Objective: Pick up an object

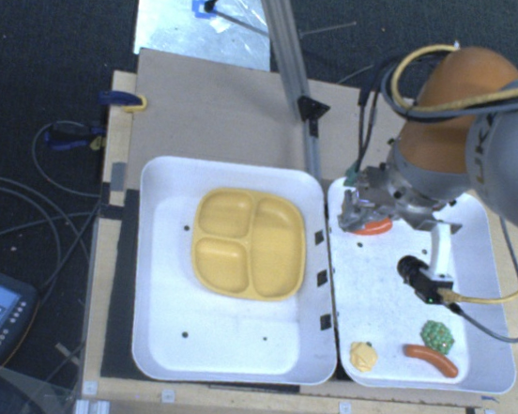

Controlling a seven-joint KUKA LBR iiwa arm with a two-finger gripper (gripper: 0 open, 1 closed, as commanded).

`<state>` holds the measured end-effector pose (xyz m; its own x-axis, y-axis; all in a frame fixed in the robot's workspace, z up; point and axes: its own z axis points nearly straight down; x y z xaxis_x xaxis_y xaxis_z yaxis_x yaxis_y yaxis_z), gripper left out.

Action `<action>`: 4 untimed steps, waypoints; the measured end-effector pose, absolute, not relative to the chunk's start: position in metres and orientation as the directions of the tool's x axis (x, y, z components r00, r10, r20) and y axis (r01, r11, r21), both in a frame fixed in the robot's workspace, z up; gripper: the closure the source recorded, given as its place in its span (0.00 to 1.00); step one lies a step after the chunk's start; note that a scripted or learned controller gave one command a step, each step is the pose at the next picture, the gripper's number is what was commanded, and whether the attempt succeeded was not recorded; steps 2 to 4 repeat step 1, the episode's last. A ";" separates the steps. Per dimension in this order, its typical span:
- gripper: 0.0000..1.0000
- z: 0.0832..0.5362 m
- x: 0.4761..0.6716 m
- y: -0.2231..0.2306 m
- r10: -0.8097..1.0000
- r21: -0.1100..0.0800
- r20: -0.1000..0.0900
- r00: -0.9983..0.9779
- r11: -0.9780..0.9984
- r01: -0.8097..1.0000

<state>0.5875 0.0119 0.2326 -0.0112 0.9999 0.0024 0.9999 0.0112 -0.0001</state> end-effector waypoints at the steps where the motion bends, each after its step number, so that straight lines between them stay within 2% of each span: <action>1: 1.00 0.224 0.593 0.060 1.000 0.001 0.002 -0.010 0.010 1.000; 4: 1.00 0.224 0.593 0.060 1.000 0.001 0.002 -0.010 0.010 1.000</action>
